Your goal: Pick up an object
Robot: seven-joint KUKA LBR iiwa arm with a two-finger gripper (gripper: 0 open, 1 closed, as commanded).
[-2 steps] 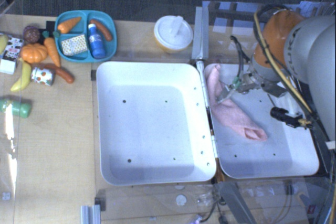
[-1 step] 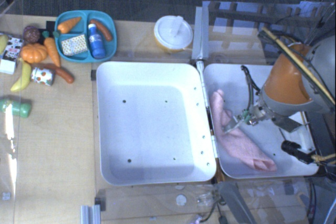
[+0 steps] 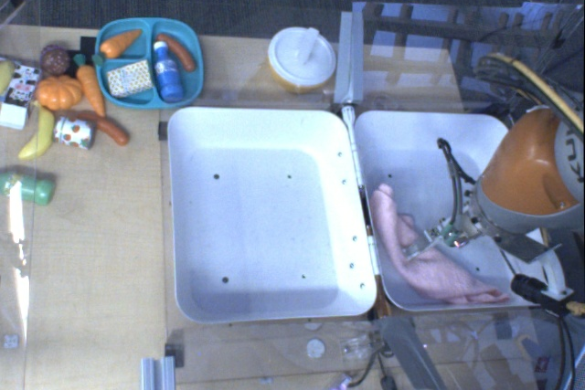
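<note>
In the right bin (image 3: pixel 402 137), toward the lower right of the frame, my gripper (image 3: pixel 428 244) is down on the pink cloth (image 3: pixel 430 274), which lies limp along the bin's left wall and trails across its lower floor. My fingers reach leftward from the wrist and their tips sit on or in the cloth's middle; whether they are parted or closed on a fold I cannot tell from here, so I won't claim a hold.

To do this step well, I judge I should press the tips into the thickest bunch of fabric, not the thin edge, close fully, then lift straight up and slowly. A soft cloth will drape and drag, so I must rise well clear of the wall before moving sideways. The left bin (image 3: pixel 260 128) is beside it.
</note>
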